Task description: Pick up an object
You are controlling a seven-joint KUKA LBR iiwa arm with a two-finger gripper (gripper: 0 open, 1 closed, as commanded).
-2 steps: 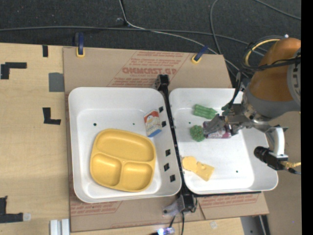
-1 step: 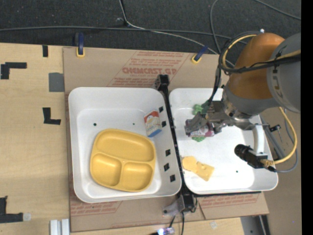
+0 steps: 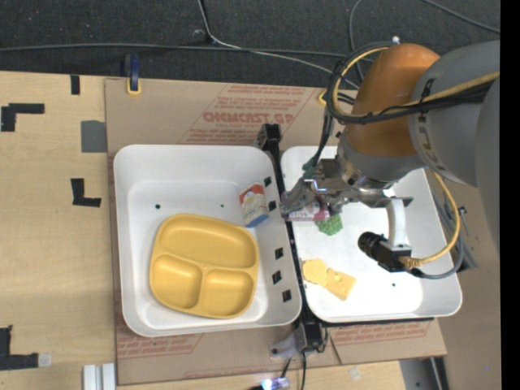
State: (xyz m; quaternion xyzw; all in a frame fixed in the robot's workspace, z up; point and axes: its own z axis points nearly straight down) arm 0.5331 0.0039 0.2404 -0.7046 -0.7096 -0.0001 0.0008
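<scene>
My gripper [image 3: 309,204] hangs low over the left part of the right bin [image 3: 422,295], close to the divider between the bins. Right under it lie a small green object [image 3: 331,225] and a pink-purple thing [image 3: 319,213], both partly hidden by the gripper. A flat yellow piece [image 3: 329,279] lies nearer the front of the same bin. In the left bin [image 3: 130,169] a small red, white and blue carton [image 3: 254,205] leans by the right wall, beside a yellow divided plate [image 3: 203,264].
The grey arm with its orange band [image 3: 390,96] covers the back of the right bin. A black fitting with a yellow cable [image 3: 383,251] juts out over that bin's middle. Cardboard sheets lie under both bins.
</scene>
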